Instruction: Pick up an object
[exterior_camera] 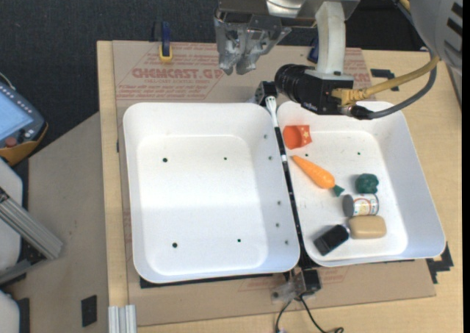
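Dark blue carpet point(66, 1), cardboard-topped bench point(183, 74), blue clamp point(165, 39) at back edge

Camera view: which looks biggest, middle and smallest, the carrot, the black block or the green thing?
1. carrot, clearly longest.
2. black block.
3. green thing, smallest, though close to the block, so that pair is unsure.

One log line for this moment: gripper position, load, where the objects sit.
gripper: above bench behind left bin | load: none seen | right bin: carrot, orange block, black block | pick: not yet done
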